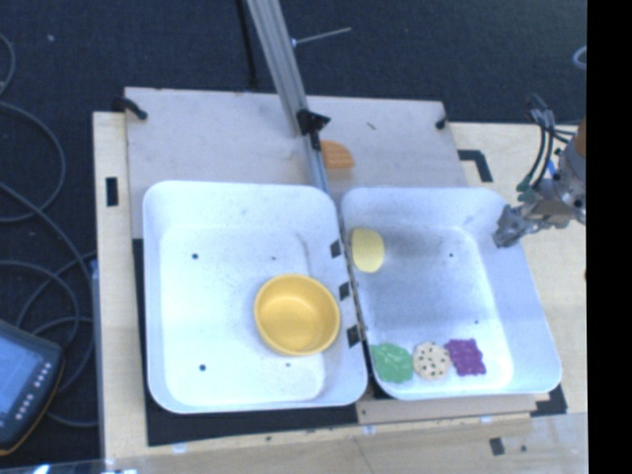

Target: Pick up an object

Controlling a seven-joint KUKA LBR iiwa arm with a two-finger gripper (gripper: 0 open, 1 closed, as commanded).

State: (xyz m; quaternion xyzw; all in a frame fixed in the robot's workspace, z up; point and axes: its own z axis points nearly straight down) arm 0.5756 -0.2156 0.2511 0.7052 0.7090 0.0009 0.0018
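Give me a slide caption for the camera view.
Gripper over right bin's far rim; yellow bowl in left bin.

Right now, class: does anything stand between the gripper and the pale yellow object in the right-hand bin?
Nothing visible does. The gripper sits at the right bin's far right rim; bare bin floor lies between it and the pale yellow object.

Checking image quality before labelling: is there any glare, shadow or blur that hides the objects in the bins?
Camera view: the picture is soft overall; the white bins' rims glare bright, washing out edges; the yellow bowl casts only faint shadow; the small green, cookie-like and purple pieces blur; the gripper is smeared at the right.
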